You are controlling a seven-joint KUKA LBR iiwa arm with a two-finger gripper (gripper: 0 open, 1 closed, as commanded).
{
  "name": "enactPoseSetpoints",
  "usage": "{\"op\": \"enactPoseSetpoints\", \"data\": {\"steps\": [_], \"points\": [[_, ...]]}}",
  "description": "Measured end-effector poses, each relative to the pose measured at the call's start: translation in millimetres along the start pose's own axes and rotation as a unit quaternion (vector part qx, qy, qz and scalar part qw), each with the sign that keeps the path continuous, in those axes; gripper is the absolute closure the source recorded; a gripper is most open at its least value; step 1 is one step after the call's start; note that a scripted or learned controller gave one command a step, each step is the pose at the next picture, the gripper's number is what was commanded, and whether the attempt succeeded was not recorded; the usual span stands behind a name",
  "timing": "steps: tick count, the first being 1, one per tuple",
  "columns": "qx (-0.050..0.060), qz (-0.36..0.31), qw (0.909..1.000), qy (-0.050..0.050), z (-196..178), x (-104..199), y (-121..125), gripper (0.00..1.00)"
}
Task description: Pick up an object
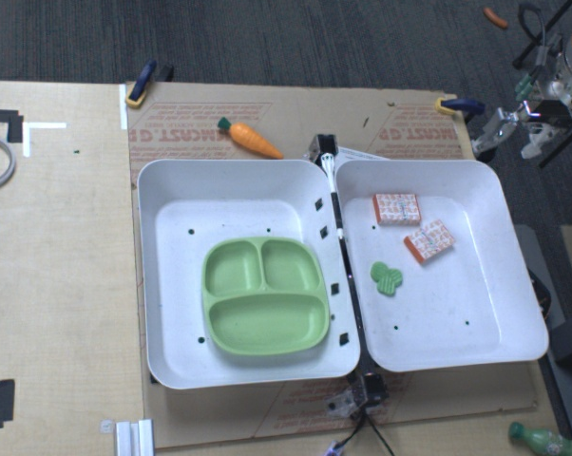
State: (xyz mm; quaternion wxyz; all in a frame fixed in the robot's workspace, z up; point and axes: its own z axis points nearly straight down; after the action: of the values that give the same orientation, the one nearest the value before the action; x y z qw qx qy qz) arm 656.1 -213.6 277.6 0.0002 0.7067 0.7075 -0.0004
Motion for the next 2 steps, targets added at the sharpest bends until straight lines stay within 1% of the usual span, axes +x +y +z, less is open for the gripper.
{"op": "enactPoseSetpoints", "data": {"steps": [1, 2], "points": [[0.000, -0.025, 0.9997, 0.000, 113, 66, 3, 0.00], [-0.006, -0.107, 0.9943, -0.002, 180, 94, -64, 0.00]]}}
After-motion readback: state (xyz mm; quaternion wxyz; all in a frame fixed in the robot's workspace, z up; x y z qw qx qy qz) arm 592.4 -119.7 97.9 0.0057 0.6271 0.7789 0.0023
